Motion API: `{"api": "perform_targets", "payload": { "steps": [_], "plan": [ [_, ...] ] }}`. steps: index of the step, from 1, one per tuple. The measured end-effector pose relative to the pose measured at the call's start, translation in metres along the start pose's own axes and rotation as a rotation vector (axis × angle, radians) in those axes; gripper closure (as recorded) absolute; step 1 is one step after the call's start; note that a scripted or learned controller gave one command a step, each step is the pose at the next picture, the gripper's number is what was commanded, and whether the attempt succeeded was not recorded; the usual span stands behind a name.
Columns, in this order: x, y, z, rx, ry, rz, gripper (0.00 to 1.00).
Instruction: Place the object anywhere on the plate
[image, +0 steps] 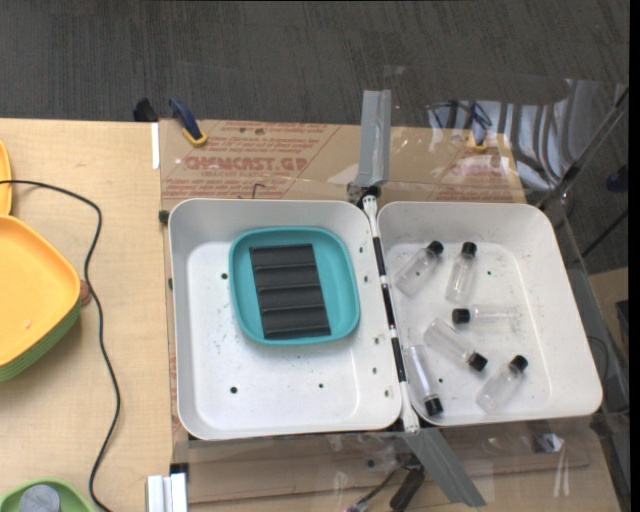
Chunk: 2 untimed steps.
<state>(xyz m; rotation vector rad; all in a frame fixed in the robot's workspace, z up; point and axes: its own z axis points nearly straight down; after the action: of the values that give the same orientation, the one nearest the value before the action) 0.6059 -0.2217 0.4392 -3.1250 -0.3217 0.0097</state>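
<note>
A teal plate (342, 290) with a dark ribbed insert lies in the left white bin (210, 370). In the right white bin (560, 290) several clear vials with black caps lie scattered: one (418, 267) at the upper left, one (461, 270) beside it, one (485, 316) in the middle, one (455, 345) below it, one (422, 378) along the left wall and one (501, 386) at the lower right.
A brown cardboard sheet (300, 160) lies behind the bins. Yellow and green dishes (30, 300) sit on the wooden table at the left, with a black cable (100, 330) running past them. A grey post (375, 140) rises behind the bins' joint.
</note>
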Motion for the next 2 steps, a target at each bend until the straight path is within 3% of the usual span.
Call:
{"api": "perform_targets", "payload": {
  "steps": [2],
  "plan": [
    [0.038,0.008,0.0,0.0,0.0,0.0,0.0]
  ]
}}
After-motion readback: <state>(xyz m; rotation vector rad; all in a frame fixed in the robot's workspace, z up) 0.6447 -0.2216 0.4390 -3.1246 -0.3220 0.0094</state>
